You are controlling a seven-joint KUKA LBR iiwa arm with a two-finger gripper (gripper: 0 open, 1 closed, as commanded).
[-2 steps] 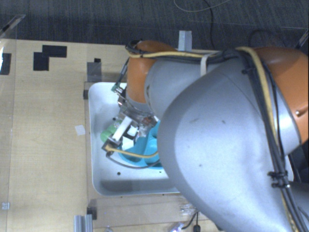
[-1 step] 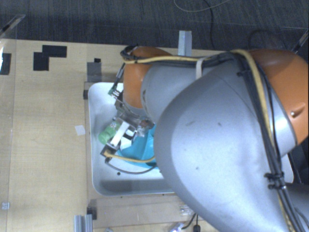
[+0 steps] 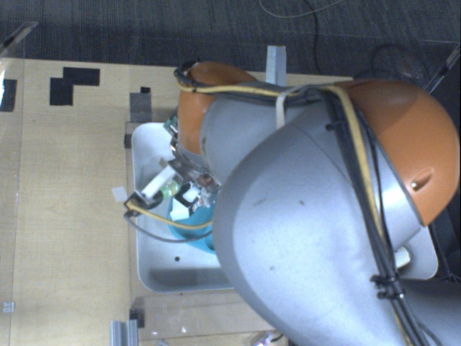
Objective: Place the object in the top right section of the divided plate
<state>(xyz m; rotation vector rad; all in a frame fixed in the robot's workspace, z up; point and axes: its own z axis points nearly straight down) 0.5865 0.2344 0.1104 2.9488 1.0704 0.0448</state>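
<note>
Looking down at a slant on a pale wooden table point(image 3: 65, 215) bearing a shallow white bin point(image 3: 148, 262), its near left corner showing toward the table's front edge. Filling most of the frame from the right: a large grey arm point(image 3: 302, 222) with orange bands, yellow and black cables running along its casing, reaching down into the bin. Hanging low over the bin's middle: the tool point(image 3: 180, 189), a cluster of white, black and green parts with a yellow cable looping beneath it; impossible to tell how the tool is set or whether anything is sitting in it. Lying in the bin directly under the tool: part of a blue divided plate point(image 3: 191, 229), just a curved slice of rim and floor peeking out, the rest hiding behind the arm, so sections not distinguishable. Object to be placed not identifiable with certainty amid the tool's parts. Sitting on the table's far left: several black rectangular marks point(image 3: 72, 83). Standing near the bin's far corner: a grey metal bracket point(image 3: 140, 105). Beyond the table's far edge: dark carpet point(image 3: 144, 13) with a thin cable point(image 3: 317, 6) lying looped on it.
</note>
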